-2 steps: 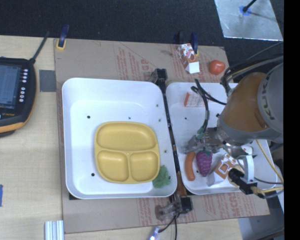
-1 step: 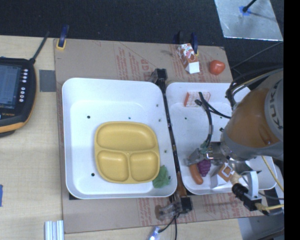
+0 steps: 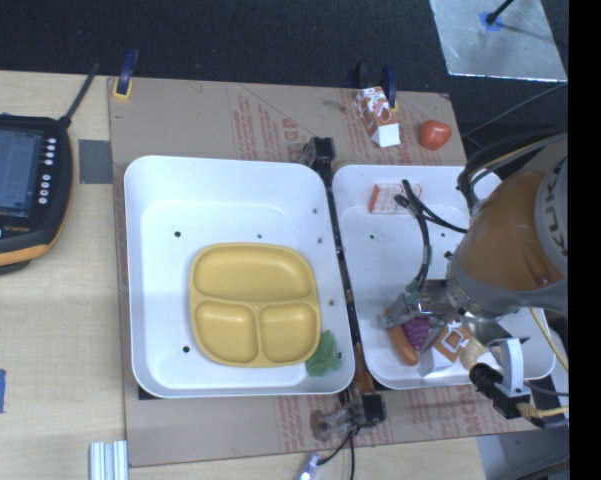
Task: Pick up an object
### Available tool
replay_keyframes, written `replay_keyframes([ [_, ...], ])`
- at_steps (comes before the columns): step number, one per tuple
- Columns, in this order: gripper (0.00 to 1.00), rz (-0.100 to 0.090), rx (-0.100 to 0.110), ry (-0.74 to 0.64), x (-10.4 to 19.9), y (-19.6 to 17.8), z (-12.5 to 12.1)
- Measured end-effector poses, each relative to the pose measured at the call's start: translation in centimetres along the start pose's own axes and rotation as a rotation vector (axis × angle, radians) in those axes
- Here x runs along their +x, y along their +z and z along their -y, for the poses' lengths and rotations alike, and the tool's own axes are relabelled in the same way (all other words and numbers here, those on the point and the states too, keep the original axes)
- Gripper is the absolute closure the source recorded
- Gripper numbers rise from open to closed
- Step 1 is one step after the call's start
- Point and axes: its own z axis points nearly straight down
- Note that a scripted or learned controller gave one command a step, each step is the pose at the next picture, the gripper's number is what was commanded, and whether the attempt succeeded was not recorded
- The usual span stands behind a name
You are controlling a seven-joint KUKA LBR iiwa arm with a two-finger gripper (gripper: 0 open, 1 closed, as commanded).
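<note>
My gripper point(image 3: 417, 311) is low in the right bin point(image 3: 380, 258), near its front. Just under and in front of it lies a purple object point(image 3: 419, 331), partly hidden by the gripper. A red-orange sausage-shaped item point(image 3: 405, 346) lies against the purple object's left side. A small brown-and-white box point(image 3: 452, 344) sits to their right. An orange-and-white packet point(image 3: 384, 198) lies at the back of the same bin. The arm's body covers the bin's right part.
The left bin point(image 3: 160, 268) holds a yellow divided plate point(image 3: 254, 303) and a green leafy piece point(image 3: 324, 356) at its front right corner. Behind the bins, a small carton point(image 3: 377, 114) and a red tomato point(image 3: 434, 134) rest on cardboard. A pendant point(image 3: 20, 188) lies far left.
</note>
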Motion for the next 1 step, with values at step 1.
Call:
replay_keyframes([
  [1,1.00,-0.001,-0.002,0.003,8.91,-8.98,-2.41],
])
